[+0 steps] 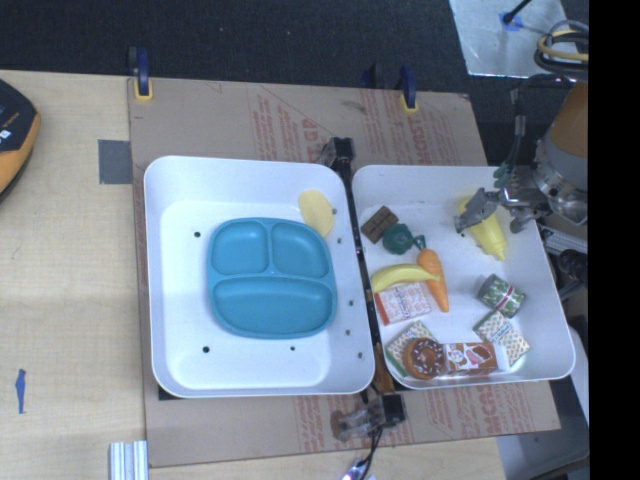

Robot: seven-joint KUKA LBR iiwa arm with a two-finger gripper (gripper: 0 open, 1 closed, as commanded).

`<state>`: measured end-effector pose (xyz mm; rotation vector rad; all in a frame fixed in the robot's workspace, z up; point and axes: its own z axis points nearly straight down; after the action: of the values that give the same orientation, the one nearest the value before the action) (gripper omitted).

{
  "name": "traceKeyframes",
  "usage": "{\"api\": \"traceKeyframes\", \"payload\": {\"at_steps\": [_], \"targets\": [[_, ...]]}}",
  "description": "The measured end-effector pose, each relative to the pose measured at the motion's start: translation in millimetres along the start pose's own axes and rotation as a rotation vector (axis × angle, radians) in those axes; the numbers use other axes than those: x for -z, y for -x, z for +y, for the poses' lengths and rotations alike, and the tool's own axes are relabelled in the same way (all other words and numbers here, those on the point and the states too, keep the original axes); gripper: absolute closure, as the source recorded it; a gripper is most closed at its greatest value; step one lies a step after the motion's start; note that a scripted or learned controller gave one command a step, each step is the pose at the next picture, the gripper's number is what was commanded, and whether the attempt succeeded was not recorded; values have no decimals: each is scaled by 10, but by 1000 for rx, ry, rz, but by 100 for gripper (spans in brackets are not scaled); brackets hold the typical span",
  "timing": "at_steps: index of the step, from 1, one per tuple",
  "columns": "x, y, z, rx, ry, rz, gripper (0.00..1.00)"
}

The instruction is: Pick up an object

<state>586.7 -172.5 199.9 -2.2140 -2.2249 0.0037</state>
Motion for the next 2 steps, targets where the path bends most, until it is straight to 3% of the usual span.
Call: {"api": "traceKeyframes", "payload": {"at_steps": [1, 2], "targets": [[-1139, 407, 397, 1, -2, -3, 0], [-1068, 334, 711, 0, 4, -1, 0]]}}
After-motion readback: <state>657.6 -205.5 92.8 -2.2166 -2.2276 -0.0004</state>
